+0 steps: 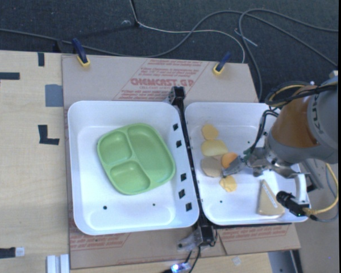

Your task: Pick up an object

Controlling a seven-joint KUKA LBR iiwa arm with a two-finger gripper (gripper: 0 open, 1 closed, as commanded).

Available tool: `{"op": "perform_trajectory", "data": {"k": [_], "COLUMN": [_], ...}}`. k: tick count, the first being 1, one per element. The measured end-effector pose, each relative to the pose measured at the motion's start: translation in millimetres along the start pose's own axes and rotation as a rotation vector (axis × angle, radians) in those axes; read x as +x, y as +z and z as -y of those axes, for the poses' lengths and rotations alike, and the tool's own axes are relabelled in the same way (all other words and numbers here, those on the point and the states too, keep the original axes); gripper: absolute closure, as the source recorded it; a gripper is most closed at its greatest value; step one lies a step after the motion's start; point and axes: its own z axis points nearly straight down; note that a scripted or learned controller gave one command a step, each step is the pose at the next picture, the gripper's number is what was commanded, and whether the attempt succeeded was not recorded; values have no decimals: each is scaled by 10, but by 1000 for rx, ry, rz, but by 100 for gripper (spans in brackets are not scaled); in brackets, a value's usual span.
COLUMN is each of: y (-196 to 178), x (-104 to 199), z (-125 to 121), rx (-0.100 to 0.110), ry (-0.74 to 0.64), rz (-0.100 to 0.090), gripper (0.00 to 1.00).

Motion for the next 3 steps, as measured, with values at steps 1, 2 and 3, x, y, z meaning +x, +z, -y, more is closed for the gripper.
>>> {"op": "perform_trajectory", "data": {"k": [1,2,3], "y": [-106,-546,-990], "x": [-7,60,81], "z": [-2,-2,47], "rx": [-2,1,0], "ry": [-1,-1,-1], "rz": [3,-1,0], "gripper": [100,100,100]}}
